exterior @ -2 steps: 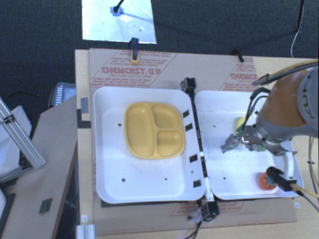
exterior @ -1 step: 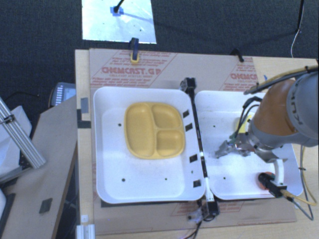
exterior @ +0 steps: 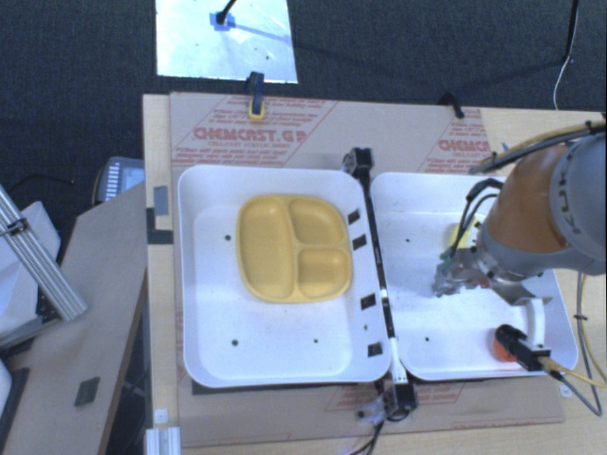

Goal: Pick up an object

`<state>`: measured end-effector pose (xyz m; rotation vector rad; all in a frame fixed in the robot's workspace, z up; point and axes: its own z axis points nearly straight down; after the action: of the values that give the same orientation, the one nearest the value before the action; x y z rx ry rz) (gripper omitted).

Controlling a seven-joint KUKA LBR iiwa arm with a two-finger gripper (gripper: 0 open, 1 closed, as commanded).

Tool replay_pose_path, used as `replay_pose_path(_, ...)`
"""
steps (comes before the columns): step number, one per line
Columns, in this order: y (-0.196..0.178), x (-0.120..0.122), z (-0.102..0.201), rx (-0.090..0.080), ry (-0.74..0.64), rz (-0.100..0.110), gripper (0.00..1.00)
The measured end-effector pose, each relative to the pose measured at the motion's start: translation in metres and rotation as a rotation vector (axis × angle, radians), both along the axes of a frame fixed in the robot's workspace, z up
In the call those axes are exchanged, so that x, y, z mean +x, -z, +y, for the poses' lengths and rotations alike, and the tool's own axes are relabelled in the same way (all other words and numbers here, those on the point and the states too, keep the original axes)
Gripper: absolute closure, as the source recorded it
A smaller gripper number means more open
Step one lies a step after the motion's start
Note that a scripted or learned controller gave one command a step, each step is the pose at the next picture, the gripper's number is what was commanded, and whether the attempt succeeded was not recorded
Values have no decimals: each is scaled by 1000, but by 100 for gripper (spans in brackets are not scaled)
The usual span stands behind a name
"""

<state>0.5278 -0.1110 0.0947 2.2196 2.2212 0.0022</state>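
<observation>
A smooth yellow three-compartment tray point(exterior: 292, 248) lies in the left bin point(exterior: 204, 349); right of it, the gripper point(exterior: 453, 280), grip state unclear, hangs over the right bin point(exterior: 417, 207).

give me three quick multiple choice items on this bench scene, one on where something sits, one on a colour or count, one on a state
1. Where does the yellow tray lie?
A. in the left bin
B. in the right bin
C. on the cardboard sheet behind the bins

2. How many compartments does the tray have?
A. one
B. three
C. six

3. How does the tray lie?
A. flat, open side up
B. flipped upside down
C. standing on edge against the bin wall

Answers:
1. A, it rests on the floor of the left bin, while the gripper is over the right bin.
2. B, raised ridges split it into one long section and two smaller ones.
3. A, its hollows face the camera and its rim sits level on the bin floor.
</observation>
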Motion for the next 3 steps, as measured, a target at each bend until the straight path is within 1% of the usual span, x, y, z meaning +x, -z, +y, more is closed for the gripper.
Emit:
replay_pose_path(1,-58,-1,-10,-2,2,-5,100)
replay_pose_path(2,-118,9,-9,-2,-4,-6,100)
replay_pose_path(3,-172,11,-9,-2,-4,-6,100)
